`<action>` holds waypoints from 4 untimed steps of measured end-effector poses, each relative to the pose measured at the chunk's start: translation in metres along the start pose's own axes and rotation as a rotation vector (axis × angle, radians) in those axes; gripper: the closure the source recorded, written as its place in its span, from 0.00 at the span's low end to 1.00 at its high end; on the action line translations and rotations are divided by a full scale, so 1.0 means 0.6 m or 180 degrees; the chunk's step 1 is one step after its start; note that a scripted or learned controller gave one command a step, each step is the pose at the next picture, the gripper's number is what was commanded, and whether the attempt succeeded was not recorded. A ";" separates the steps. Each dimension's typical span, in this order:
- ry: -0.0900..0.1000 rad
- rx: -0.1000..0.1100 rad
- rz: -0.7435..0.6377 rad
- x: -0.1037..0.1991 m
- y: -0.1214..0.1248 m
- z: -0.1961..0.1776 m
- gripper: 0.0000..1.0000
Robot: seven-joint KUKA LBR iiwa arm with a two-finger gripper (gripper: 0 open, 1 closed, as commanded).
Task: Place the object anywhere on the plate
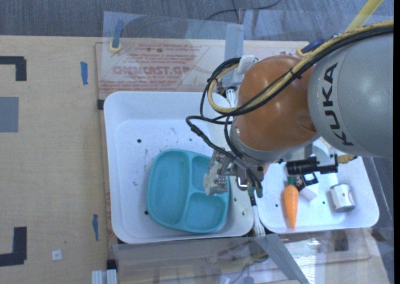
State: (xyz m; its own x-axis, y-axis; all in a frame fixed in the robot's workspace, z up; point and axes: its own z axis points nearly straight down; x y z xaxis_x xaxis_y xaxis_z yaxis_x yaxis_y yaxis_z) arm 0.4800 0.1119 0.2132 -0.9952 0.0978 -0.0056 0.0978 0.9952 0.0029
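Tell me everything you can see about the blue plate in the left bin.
The plate is a light turquoise, plastic-looking tray with rounded corners and raised dividers that split it into three compartments: one large on the left, two smaller on the right. It lies flat, slightly rotated, on the floor of the left white bin, near the bin's front right corner. The gripper sits over its right edge, hiding part of the upper right compartment. The visible compartments look bare.

Colours on the bench

Teal plate [181, 198], white bins [119, 151], orange carrot [290, 206] and silver cup [341, 196]; the arm [350, 101] is grey, banded orange.
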 end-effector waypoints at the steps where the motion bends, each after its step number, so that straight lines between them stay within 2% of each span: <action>1: -0.0002 -0.0001 0.0169 -0.143 0.023 0.105 1.00; 2: 0.0008 0.0006 0.0275 -0.082 -0.103 0.047 1.00; 3: 0.0012 0.0003 -0.0294 -0.025 -0.008 0.055 1.00; 4: 0.0012 0.0002 -0.0292 -0.025 -0.009 0.055 0.00</action>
State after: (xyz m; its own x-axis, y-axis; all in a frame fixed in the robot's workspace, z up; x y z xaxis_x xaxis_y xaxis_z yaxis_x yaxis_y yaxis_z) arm 0.4947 0.1052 0.1801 -1.0000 0.0061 -0.0022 0.0061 1.0000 0.0019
